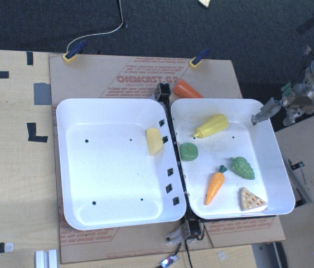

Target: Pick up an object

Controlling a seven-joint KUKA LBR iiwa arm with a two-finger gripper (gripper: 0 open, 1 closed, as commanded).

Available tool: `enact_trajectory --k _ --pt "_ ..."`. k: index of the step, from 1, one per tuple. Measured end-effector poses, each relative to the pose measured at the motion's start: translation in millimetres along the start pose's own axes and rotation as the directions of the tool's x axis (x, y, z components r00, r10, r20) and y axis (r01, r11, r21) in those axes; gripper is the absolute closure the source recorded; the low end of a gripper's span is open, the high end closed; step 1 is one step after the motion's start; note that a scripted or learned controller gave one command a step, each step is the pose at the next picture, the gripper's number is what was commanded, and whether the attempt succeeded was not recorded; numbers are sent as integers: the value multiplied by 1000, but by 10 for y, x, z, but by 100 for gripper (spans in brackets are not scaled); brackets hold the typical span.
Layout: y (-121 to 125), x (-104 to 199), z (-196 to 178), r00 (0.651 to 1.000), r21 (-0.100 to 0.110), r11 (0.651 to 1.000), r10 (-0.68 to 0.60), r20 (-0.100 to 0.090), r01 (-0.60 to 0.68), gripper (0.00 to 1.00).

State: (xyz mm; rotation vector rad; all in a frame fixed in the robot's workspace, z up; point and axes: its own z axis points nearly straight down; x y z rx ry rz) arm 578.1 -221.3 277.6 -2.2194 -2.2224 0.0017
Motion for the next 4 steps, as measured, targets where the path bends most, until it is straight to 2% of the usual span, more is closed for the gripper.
enact_trajectory --k 1,2,3,4 --pt "6 891 1781 1000 -4 1000 5 7 -5 0" --pt "-985 838 1935 1000 4 1000 5 -1 -5 0" --pt "-947 843 1834 1000 1 1000 2 1 -2 100" --pt "-410 1716 890 1000 -7 1000 -6 0 6 100"
